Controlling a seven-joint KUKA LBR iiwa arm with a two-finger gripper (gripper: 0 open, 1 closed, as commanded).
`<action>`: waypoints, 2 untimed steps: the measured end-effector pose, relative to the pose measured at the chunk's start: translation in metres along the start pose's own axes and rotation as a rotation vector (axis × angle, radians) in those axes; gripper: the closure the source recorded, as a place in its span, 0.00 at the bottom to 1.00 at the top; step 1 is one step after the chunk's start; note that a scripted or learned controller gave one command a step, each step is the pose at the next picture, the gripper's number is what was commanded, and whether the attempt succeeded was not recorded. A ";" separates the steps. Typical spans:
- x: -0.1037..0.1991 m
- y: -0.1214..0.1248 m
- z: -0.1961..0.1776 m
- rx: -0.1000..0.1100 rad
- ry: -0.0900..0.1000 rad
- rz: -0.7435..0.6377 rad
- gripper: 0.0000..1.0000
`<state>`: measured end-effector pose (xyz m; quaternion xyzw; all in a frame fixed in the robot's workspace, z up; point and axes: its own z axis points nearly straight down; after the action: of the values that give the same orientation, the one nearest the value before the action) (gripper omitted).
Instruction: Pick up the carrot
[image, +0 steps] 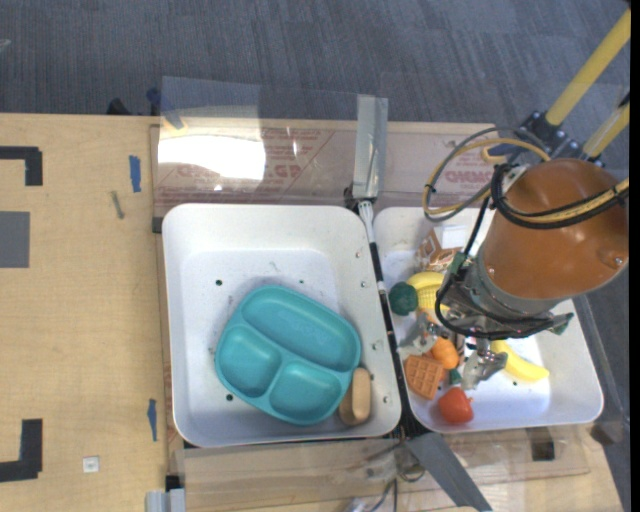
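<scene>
**Operator:** Where does the carrot (443, 352) lie, and what is the condition of the gripper (478, 362)?

**Technician:** The carrot sits in the right bin (580, 395), near the dividing wall, just beside the waffle piece (424, 376) and above the tomato (455, 405). The gripper hangs low over this cluster, just right of the carrot. Whether it is released or clenched cannot be told; the arm's orange band (560, 230) and cabling hide much of it. Nothing is visibly gripped.

**Operator:** What fault is likely from here?

**Technician:** Crowding. The waffle piece, tomato and banana (524, 368) all lie close by, so a closing stroke may seize a neighbour or push the carrot aside. The offset to the right raises the risk of a miss.
</scene>
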<state>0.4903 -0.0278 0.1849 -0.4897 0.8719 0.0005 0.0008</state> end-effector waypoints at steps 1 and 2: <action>0.054 -0.022 0.000 0.003 0.000 -0.104 0.00; 0.047 -0.052 0.089 0.015 -0.007 -0.307 0.00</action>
<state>0.5104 -0.0946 0.0957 -0.6171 0.7868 -0.0046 0.0075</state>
